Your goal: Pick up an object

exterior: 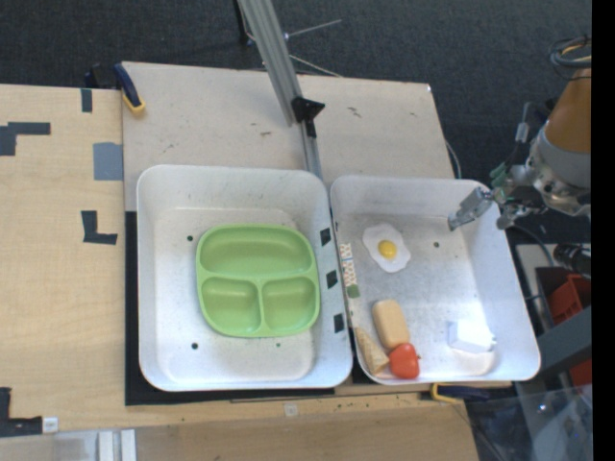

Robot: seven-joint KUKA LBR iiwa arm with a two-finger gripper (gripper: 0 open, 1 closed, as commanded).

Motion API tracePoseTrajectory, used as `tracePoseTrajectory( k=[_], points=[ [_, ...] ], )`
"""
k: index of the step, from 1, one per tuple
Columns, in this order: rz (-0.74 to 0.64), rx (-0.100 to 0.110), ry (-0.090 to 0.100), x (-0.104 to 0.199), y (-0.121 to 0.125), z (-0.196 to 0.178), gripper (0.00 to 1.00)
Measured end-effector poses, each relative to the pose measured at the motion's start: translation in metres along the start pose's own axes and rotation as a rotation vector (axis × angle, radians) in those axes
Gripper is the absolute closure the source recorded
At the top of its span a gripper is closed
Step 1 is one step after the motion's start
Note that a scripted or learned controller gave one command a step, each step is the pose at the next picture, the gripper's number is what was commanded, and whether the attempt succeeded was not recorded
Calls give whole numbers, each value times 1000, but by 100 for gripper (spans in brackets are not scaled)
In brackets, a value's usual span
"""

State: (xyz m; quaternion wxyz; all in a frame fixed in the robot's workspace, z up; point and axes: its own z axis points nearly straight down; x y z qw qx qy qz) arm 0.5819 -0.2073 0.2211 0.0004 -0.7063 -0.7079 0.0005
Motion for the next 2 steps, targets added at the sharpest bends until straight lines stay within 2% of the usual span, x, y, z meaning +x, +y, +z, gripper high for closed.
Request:
tracePoseTrajectory(
  k=[1,2],
  points=[
    [0,0,0,0,0,0,0],
    [1,5,0,-2,-11,52,0]
  ],
)
